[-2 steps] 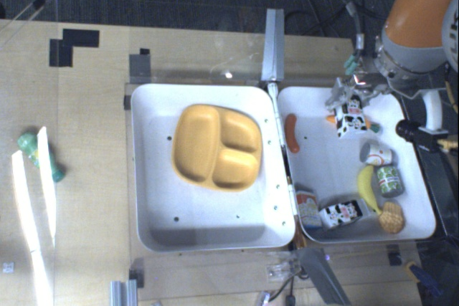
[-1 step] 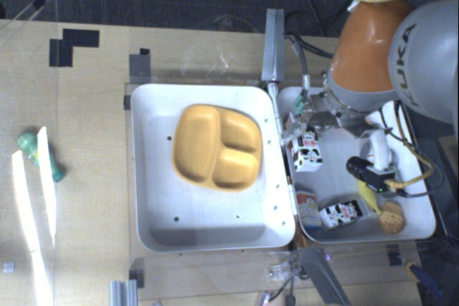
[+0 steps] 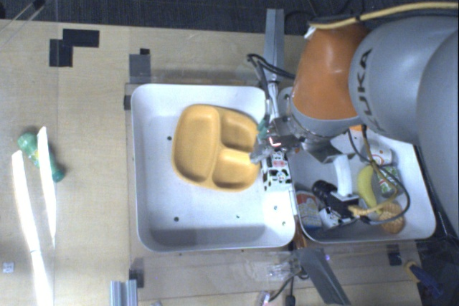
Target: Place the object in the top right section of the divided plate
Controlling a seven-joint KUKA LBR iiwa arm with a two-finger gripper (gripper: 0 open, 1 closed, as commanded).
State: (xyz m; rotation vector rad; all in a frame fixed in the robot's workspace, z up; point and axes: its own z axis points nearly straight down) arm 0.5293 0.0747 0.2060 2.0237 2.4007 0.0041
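My tool (image 3: 271, 145) sits at the right rim of the divided plate (image 3: 204, 147), touching it or just off it, about where the top right section (image 3: 239, 129) meets the lower right one. Whether the tool is open or closed I cannot tell, as the wrist above hides it.

The plate is yellow, with one large section on its left and two smaller ones on its right. It lies flat in the left bin (image 3: 154, 211).

The only writing I can read is on my arm (image 3: 409, 82), up and to the right of the plate: the dark letters (image 3: 362, 79) "UKA" run down the grey casing beside the orange band (image 3: 323, 75) (the first letter is turned out of sight). A small white tag (image 3: 276, 174) with dark print sits just below the tool, against the plate's lower right corner, and its marks are too small to read.

Further right of the plate, the right bin (image 3: 423, 218) holds a yellow thing (image 3: 367, 184) and a brown thing (image 3: 391, 210) close together. Which thing there is the object to be placed, I cannot tell.

Well left of the plate, on the counter (image 3: 79, 154), lies a green thing (image 3: 29, 143). Up and left of the plate are black tape marks (image 3: 72, 45).
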